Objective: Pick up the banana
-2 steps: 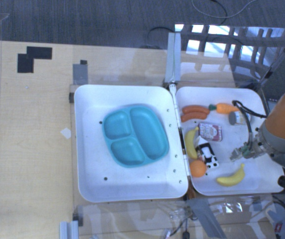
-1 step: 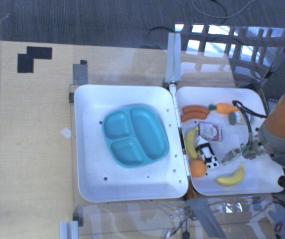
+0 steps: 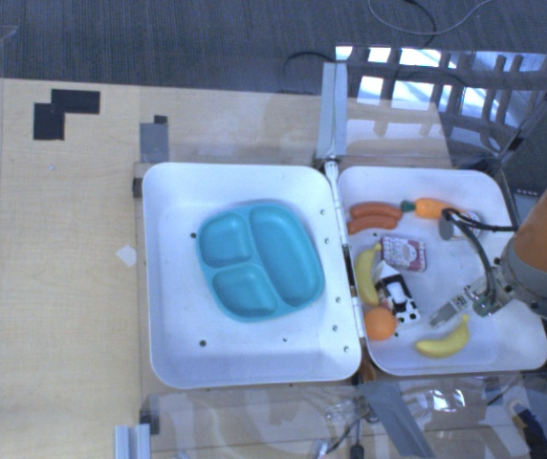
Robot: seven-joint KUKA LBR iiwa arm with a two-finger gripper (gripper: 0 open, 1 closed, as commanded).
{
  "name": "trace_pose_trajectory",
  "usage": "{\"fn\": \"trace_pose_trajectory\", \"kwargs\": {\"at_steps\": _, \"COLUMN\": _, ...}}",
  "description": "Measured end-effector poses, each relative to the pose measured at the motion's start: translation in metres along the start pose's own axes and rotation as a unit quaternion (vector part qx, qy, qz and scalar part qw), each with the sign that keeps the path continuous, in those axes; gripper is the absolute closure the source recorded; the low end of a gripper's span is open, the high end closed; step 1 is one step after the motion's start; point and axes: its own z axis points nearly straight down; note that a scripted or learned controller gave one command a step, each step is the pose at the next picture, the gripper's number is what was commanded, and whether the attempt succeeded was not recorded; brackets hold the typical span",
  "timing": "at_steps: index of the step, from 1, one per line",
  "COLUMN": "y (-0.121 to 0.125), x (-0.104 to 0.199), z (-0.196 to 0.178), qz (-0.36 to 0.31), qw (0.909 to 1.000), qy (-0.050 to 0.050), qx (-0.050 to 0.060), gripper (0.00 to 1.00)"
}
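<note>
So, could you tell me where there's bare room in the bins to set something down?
The left bin has bare floor all round the blue divided plate, widest along its left wall. The right bin is crowded along its left side and near the hand; its far right corner behind the carrot is bare.

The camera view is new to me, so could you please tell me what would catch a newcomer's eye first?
The bright blue divided plate stands out first, lying alone in the left bin. Next comes the clutter of toy food in the right bin: a banana near the front, an orange by the dividing wall and a carrot toward the back. The gripper hangs just above the banana.
</note>
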Motion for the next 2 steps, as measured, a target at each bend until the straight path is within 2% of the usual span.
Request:
{"fn": "trace_pose_trajectory", "kwargs": {"at_steps": 1, "y": 0.003, "x": -0.0007, "z": -0.0117, "qz": 0.0, "qw": 1.0, "qy": -0.002, "qx": -0.003, "gripper": 1.0}}
{"fn": "trace_pose_trajectory", "kwargs": {"at_steps": 2, "y": 0.0029, "x": -0.0007, "z": -0.0117, "qz": 0.0, "qw": 1.0, "qy": -0.001, "qx": -0.003, "gripper": 0.0}}
